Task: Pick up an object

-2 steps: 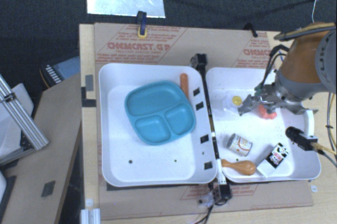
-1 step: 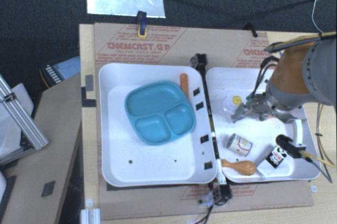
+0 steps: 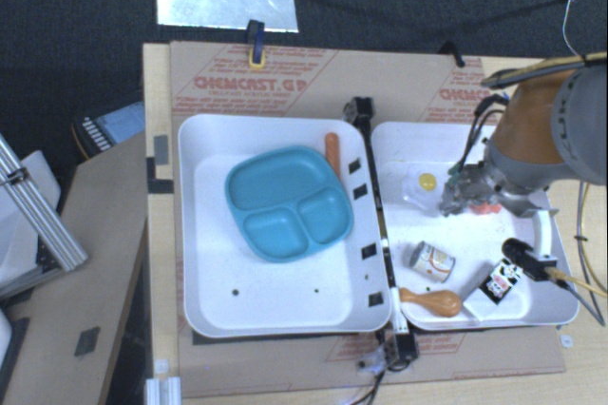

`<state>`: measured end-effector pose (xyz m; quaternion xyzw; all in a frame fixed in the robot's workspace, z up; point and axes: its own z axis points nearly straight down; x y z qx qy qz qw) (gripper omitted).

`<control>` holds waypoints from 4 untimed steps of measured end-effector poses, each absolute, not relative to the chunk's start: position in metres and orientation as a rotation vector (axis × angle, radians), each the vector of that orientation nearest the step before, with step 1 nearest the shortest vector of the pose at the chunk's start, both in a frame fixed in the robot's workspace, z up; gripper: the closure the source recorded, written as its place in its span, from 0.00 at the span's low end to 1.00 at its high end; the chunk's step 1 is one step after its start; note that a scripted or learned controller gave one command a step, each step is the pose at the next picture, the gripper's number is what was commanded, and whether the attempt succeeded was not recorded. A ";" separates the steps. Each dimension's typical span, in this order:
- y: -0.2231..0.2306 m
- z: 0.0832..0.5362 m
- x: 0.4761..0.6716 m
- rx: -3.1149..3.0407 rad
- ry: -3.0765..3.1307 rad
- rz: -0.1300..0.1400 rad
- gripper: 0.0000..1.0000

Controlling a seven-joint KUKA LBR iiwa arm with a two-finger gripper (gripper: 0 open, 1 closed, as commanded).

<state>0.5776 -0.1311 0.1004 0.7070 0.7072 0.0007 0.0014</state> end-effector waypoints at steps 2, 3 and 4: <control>-0.145 0.220 0.579 2.216 2.218 0.005 1.00; -0.143 0.268 0.571 2.215 2.224 0.002 1.00; -0.096 0.252 0.563 2.213 2.230 0.002 1.00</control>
